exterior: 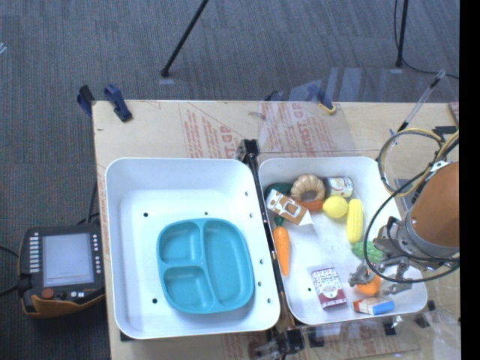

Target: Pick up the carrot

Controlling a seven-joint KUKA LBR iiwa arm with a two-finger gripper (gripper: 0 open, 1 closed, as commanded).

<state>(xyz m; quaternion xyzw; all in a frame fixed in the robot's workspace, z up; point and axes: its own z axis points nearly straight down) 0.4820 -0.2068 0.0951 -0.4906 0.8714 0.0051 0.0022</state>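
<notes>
The carrot [281, 250] lies by the left wall of the right bin [341, 315], tip toward the near edge, just below a small carton [287, 208]. The claw [377, 270] hangs over the bin's right side — above an orange piece [368, 286] — well apart from the carrot; its spread cannot be told. A blue tray [204, 265] sits in the left bin [127, 201].

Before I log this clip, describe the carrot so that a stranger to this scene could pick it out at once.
Of the two white bins, take the right bin, which holds the toy food. The carrot lies along that bin's left wall, below a small brown and white box. It is the long orange piece with a green top, tapering toward the front.
</notes>
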